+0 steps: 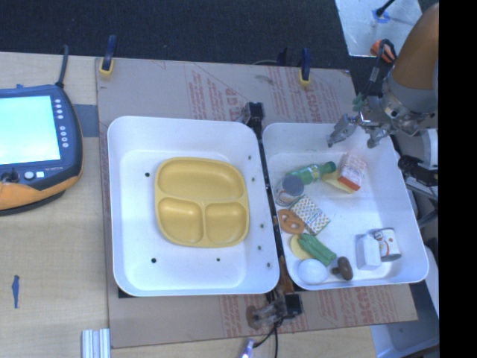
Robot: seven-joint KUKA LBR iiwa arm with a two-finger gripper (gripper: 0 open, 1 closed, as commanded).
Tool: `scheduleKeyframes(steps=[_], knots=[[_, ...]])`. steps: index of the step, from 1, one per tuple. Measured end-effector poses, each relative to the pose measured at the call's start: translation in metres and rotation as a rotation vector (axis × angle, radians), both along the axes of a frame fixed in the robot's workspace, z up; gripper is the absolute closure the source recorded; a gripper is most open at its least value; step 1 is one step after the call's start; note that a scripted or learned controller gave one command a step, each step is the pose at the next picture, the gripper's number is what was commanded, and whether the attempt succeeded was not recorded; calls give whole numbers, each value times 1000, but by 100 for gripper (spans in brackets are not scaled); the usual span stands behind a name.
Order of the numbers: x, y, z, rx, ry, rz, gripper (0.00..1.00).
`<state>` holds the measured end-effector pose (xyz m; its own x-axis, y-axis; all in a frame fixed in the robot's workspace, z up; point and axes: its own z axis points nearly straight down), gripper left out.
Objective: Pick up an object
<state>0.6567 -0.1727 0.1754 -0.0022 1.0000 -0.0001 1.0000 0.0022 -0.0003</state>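
- The gripper (360,128) hangs over the far right corner of the right bin (406,200), with the grey arm (417,58) reaching in from the right.
- Its fingers are spread wide, one toward the left and one toward the right, with nothing between them (no object is held).
- The task names no particular object; the candidates all lie in the right bin.
- Nearest the gripper is a small packet (352,172) in red, white and yellow, just below and slightly right of the fingers, apart from them.
- Beside it to the left lies a green bottle (311,174) on its side, and next to that a round grey lid (289,188).
- Toward the middle sits a checked packet (311,215) touching an orange ring (291,221).
- Along the near edge lie a green tube (318,249), a white ball (311,271) and a small brown piece (343,268); a white mug (373,247) rests near the right wall.
- The left bin (127,200) holds a yellow divided tray (201,201), well apart from the gripper.
- Judgement: the wide stance and the position above the corner suggest an approach, not a grasp; the small packet looks the likeliest target.
- Risk: the packet lies near the bin's wall, leaving the fingers little room on that side.
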Motion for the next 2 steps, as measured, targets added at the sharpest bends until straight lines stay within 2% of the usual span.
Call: scheduleKeyframes(steps=[1,2], knots=[[-27,-33,-67,-1,4,2,0],[1,18,-77,-10,-3,2,0]])
